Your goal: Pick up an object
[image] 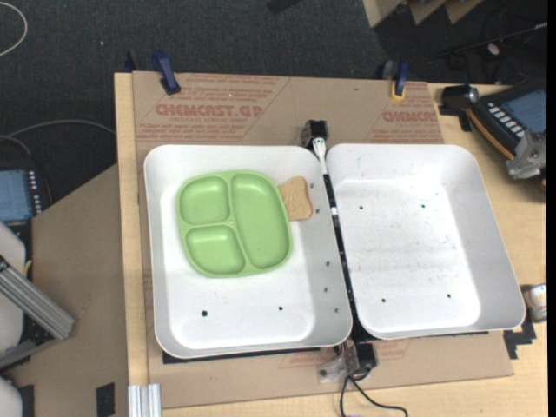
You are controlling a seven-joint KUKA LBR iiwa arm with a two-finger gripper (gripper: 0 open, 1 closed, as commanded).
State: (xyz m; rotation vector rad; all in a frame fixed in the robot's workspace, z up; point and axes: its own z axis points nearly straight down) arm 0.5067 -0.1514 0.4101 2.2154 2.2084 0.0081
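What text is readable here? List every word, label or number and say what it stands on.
"CHEMCAST GP": red print on the brown paper-faced board under the two white bins, left side.
"CHEMCAS...": the same red print at the board's right, cut off by the right bin.
Smaller red lines beneath each: too blurred to read.

Robotics lab: clamped bench (217, 102) (cables, aluminium framing (35, 307)), grey carpet (174, 16)

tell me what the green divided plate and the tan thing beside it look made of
Green divided plate: probably moulded plastic, smooth with a soft sheen and rounded compartment walls. Tan piece: matte, speckled and porous looking, like a toast slice or sponge; too small to say which.
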